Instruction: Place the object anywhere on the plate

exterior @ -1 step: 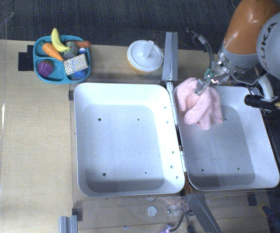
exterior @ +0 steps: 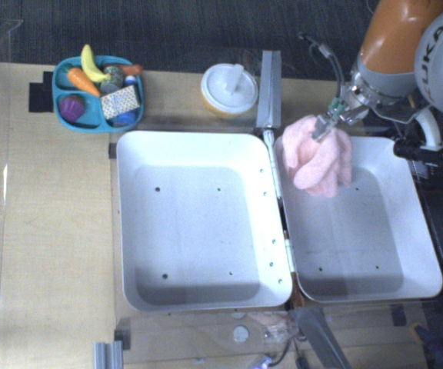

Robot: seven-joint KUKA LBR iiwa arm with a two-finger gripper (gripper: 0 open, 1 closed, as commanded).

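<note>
The gripper [exterior: 325, 128] pinches the top of a pink cloth [exterior: 318, 158], which hangs from its jaws over the far left corner of the right bin [exterior: 391, 283]. The cloth droops below and left of the fingertips. The blue plate [exterior: 58, 112] with toy food sits well apart, beyond the left bin [exterior: 141, 283].

Robotics lab, manipulation test bench. Evidence: industrial KUKA arm [exterior: 429, 37], grey with orange band, reaching in from right; two shallow white bins [exterior: 198, 217] set side by side on pale wooden bench [exterior: 44, 229], joined by metal bracket strip [exterior: 268, 91]. Blue divided tray [exterior: 94, 92] of toy food at far edge: banana [exterior: 91, 64], carrot [exterior: 81, 80]. Dark floor beyond, possibly carpet. Clear panels at left edge, purpose unclear.
</note>
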